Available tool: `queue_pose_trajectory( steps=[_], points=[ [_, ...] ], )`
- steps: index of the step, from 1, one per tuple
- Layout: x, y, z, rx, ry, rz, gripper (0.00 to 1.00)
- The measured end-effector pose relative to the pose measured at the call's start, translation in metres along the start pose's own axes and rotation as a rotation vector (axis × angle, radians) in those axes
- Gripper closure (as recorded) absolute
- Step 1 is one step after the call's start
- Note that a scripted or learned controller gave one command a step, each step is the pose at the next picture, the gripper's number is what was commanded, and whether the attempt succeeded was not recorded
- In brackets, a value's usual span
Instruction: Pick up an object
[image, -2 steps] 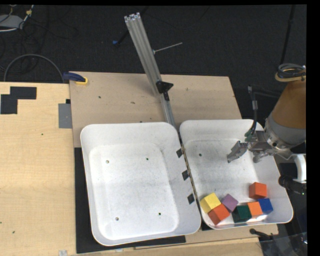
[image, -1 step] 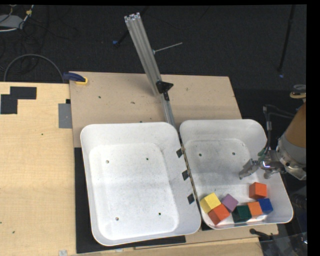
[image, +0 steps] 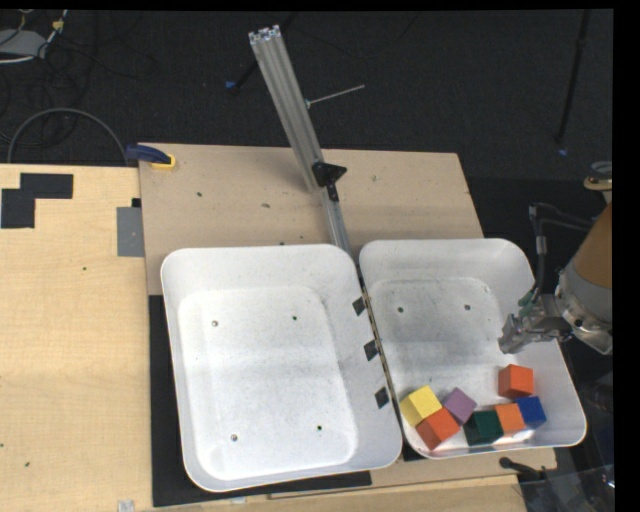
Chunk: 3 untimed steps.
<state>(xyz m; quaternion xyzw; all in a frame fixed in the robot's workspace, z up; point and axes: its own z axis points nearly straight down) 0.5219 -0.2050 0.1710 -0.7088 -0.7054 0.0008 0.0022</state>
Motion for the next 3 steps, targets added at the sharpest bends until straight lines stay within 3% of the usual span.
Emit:
queue_pose_trajectory(
  steps=[1, 2, 3],
  points=[
    [0.042, -0.006, -0.107, -0.010, -0.002, -0.009, 1.00],
    [0.106, 0.015, -0.231, -0.011, -0.002, -0.009, 1.00],
    [0.146, -0.004, -0.254, -0.005, -0.001, -0.009, 1.00]
  ],
)
